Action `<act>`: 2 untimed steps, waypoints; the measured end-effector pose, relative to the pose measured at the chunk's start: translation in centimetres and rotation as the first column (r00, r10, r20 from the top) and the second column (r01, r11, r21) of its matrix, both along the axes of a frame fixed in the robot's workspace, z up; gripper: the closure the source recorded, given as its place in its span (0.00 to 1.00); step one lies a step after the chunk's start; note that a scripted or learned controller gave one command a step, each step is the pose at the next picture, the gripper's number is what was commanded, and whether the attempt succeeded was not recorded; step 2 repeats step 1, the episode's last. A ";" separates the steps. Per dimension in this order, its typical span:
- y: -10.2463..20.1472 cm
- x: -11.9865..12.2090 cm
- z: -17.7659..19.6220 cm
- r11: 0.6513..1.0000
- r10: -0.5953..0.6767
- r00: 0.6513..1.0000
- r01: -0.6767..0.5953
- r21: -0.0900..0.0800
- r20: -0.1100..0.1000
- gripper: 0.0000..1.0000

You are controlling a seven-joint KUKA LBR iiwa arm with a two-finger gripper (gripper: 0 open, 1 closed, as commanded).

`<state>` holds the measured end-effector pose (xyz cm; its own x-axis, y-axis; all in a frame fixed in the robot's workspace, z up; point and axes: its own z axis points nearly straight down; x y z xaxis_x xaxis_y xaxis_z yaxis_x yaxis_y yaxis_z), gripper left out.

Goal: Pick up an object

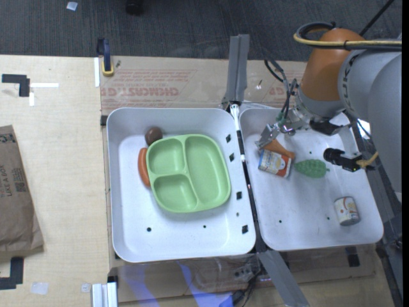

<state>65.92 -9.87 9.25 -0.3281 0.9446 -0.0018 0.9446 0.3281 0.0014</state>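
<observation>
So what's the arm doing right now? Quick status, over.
Gripper low in right bin, at top edge of small carton. Nothing lifted. Green fuzzy item touches carton's right side; small can lies apart.

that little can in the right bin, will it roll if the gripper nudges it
Probably. The small can seems to lie on its side on the smooth floor of the right bin, so a sideways push would likely roll it. Nothing sits beside it to stop it. Its rounded, likely hard wall may slip between fingers.
</observation>
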 end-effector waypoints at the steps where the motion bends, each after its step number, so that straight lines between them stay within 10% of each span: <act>1: -0.2 0.0 0.9 1.000 -0.004 1.000 0.004 0.000 0.002 1.00; 2: -0.2 0.0 0.9 1.000 -0.004 1.000 0.004 0.000 0.002 1.00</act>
